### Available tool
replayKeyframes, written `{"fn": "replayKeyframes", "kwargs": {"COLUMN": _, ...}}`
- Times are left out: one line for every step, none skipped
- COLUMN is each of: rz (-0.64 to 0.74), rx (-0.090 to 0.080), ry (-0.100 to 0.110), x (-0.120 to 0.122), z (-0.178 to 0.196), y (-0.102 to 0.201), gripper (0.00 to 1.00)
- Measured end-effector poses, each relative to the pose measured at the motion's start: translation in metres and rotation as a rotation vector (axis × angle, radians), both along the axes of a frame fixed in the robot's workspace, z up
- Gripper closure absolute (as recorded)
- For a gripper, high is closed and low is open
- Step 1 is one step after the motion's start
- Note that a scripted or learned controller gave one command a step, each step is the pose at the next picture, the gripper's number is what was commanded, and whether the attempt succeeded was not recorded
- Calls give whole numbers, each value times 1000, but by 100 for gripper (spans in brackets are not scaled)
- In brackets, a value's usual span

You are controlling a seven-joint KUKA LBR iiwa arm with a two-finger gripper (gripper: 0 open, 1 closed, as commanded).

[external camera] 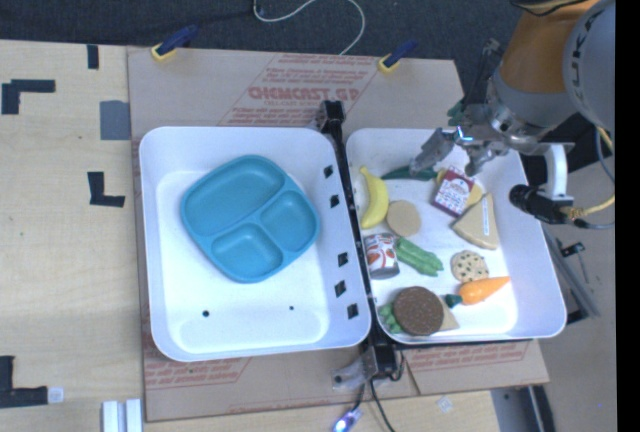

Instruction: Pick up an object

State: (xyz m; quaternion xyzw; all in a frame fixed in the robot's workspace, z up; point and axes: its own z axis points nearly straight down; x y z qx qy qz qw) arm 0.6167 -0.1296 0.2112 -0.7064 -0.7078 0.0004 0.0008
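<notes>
Over the right white bin (535, 320), hovering low at its far edge, the grey two-finger gripper (455, 152); fingers spread apart, nothing between them. Hanging just above and beside the small red-and-white carton (453, 191), the likeliest target by this reading. Sitting in the far right part of that bin, the carton, touching the pale cheese wedge (479, 223) at its near side. Tilting a little, long axis running from far-right toward near-left, top end pointing up toward the gripper. Looking favourable, that: fingers spread roughly across the short width, so a straight descent seeming enough.

Crowding the rest of the bin, and explaining the careful approach from the far side: yellow plastic banana (373, 197) lying along the divider, long axis far to near; tan round disc (405, 218) just beside it; red-labelled small can (380, 256) nearer; green pea pod (419, 257) slanting between them; chocolate-chip cookie (468, 266); orange carrot (483, 290) pointing left; brown burger patty (417, 310) at the near edge.

Resting alone in the left white bin (165, 320), the blue sectioned plastic plate (250, 217), well apart from the action.

Risking a nudge against the cheese wedge on closing.
</notes>
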Motion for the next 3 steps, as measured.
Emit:
{"fn": "replayKeyframes", "kwargs": {"rz": 2, "rx": -3, "ry": -20, "x": -18, "z": 190, "y": 22, "gripper": 0}}
{"fn": "replayKeyframes", "kwargs": {"rz": 1, "rx": -3, "ry": -1, "x": -19, "z": 189, "y": 22, "gripper": 100}}
{"fn": "replayKeyframes", "kwargs": {"rz": 2, "rx": -4, "ry": 0, "x": -19, "z": 198, "y": 22, "gripper": 100}}
